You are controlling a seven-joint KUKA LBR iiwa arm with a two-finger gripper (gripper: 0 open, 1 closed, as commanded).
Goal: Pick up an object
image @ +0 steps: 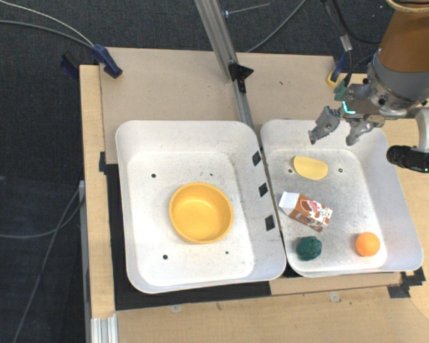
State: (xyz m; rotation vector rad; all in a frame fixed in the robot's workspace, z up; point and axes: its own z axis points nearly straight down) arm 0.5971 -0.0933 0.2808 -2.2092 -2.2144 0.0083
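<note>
While pincer (341, 128) hovers, flat yellow piece (310, 168)

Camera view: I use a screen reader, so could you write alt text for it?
The gripper, fingers open and holding nothing, hangs over the far edge of the right bin, which holds a yellow piece, small carton, green ball and orange ball. The left bin holds a yellow bowl.

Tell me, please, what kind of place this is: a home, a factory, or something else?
Most likely a robotics lab test bench. A robot arm with its tool open hangs over two white bins holding mismatched small items, with a clamped metal pole and loose cables around.
</note>
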